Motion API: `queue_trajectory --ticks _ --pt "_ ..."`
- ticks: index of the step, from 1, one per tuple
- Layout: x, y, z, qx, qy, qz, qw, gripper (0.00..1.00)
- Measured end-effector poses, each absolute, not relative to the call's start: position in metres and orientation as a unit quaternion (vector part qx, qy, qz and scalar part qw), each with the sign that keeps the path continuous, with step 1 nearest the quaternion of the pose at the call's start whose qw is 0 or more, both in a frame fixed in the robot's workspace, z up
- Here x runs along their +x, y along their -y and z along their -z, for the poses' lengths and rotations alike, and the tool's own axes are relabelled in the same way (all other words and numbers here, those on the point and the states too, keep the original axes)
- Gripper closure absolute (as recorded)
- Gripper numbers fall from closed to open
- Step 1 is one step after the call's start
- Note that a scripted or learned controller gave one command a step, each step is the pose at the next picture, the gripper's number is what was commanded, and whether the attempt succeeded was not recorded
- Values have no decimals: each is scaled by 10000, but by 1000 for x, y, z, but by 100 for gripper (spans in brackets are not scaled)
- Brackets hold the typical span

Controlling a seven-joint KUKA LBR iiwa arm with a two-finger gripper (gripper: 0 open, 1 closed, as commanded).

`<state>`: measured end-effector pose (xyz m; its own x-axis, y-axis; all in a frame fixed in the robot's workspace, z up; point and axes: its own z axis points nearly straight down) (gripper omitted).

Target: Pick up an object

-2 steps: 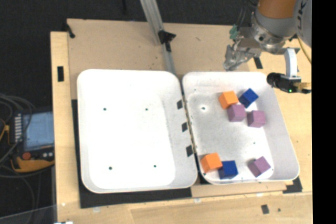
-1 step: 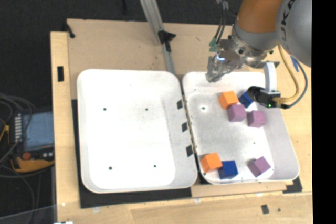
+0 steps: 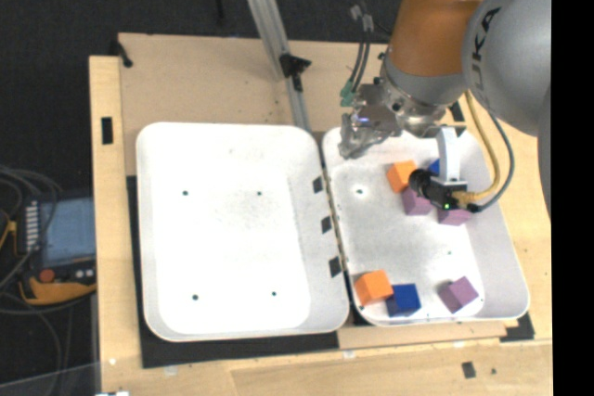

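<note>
The right bin (image 3: 408,236) holds several small blocks. An orange block (image 3: 402,176) lies near its upper middle, with a purple block (image 3: 417,202) just below it and another purple block (image 3: 455,215) to the right. Along the front edge sit an orange block (image 3: 374,287), a blue block (image 3: 404,300) and a purple block (image 3: 458,293). My gripper (image 3: 355,141) hangs over the bin's far left corner, left of the upper orange block. Nothing shows between its fingers.
The left bin (image 3: 227,227) sits beside the right one. A slanted metal pole (image 3: 269,23) rises behind the bins. A white and blue part with a black cable (image 3: 448,164) hangs by the arm over the right bin's far side.
</note>
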<state>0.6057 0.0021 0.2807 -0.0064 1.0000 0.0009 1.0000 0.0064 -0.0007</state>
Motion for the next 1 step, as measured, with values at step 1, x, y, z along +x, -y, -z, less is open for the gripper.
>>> queue_trajectory --ticks 1 --pt "589 -45 -274 -7049 7093 -2 6 100"
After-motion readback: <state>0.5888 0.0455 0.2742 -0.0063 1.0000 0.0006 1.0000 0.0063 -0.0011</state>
